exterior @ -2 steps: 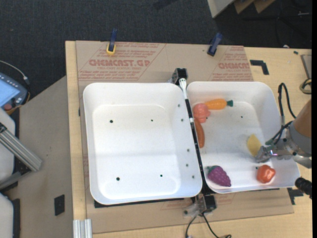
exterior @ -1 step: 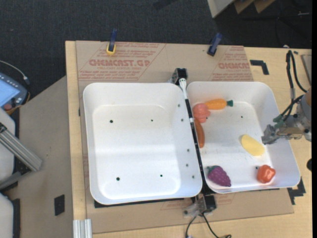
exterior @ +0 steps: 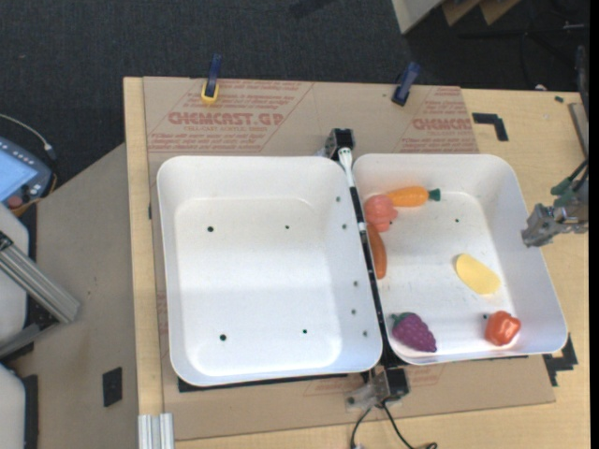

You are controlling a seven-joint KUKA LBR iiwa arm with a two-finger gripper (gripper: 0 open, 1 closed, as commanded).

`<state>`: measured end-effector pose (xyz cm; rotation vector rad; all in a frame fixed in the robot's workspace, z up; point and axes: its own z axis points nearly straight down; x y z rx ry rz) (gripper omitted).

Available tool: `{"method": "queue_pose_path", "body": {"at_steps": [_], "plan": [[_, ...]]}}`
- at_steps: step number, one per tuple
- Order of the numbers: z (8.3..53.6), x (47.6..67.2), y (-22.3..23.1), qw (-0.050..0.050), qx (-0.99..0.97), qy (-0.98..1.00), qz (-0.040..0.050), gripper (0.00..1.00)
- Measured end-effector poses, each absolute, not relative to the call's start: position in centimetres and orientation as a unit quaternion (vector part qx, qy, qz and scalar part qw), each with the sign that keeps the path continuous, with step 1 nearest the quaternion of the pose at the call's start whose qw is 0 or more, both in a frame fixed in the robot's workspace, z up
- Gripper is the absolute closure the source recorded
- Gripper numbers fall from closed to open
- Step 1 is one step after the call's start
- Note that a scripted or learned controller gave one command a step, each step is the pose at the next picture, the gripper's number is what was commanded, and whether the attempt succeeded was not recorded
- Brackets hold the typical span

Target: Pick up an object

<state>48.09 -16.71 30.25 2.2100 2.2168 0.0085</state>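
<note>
The right bin [exterior: 505,181] holds several toy foods. An orange carrot [exterior: 409,195] lies at its back, with a pink round fruit [exterior: 379,210] just left of it and a long orange piece [exterior: 377,254] along the left wall. A yellow lemon [exterior: 477,274] sits mid-right. Purple grapes [exterior: 414,332] and a red pepper [exterior: 503,327] lie near the front wall. My gripper [exterior: 546,224] hangs over the bin's right rim, right of and apart from the lemon, with nothing seen in it.
The left bin [exterior: 173,251] sits beside the right one on a cardboard sheet [exterior: 281,110]. Clamps [exterior: 211,80] [exterior: 406,82] hold the sheet's back edge. A black clip [exterior: 341,142] joins the bins at the back, and another [exterior: 384,386] sits at the front.
</note>
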Motion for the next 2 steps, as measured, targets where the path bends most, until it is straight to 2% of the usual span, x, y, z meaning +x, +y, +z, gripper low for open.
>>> {"method": "queue_pose_path", "body": {"at_steps": [1,2], "plan": [[16.8,47.8,-19.8,-0.003,0.708,0.706,-0.0016,1.0],[24.8,48.6,-22.6,0.005,0.708,0.707,0.0008,1.0]]}}
